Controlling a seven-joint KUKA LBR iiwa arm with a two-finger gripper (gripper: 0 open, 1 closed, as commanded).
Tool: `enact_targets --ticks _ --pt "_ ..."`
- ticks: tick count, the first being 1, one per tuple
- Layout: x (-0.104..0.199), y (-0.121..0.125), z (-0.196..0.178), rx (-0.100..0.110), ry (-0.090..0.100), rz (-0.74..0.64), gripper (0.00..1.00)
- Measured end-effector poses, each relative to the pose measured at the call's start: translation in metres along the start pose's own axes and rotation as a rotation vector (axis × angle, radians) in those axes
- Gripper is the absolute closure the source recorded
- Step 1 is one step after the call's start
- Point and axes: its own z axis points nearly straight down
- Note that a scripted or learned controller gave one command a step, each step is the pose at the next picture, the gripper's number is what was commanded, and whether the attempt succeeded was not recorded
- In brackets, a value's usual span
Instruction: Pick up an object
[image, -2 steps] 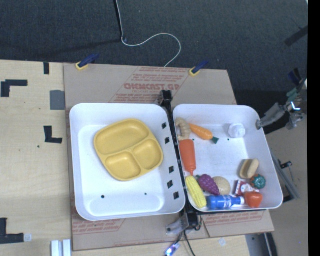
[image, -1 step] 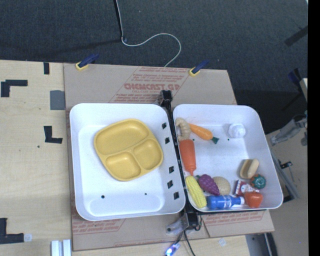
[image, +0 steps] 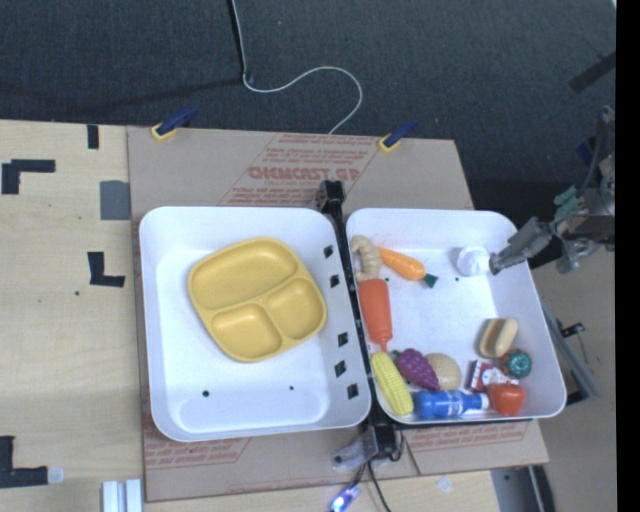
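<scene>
Pincer (image: 507, 258) at the far right side of the right bin (image: 545, 325), grey arm behind it; whether apart or together, impossible to tell. Just left of its tip, a small white piece (image: 468, 261), touching or barely apart, unclear which. Further left, a carrot (image: 403, 264). Nearer the camera than the pincer: a bread roll (image: 497, 337), red tomato (image: 508, 399), blue bottle (image: 447, 404), corn cob (image: 391, 383). Well away to its left, a yellow divided plate (image: 258, 298) in the left bin (image: 152, 310)

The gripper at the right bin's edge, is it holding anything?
It cannot be told: the gripper sits beside a small white object, too blurred to show a hold.
</scene>
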Motion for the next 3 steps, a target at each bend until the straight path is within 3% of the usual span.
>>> enact_targets --ticks 1,2,3 --pt "0.094 -0.002 0.104 0.017 0.002 0.001 1.00" --pt "0.156 0.001 0.056 0.001 0.001 0.002 1.00" --pt "0.210 0.001 -0.018 -0.003 0.001 0.002 1.00"
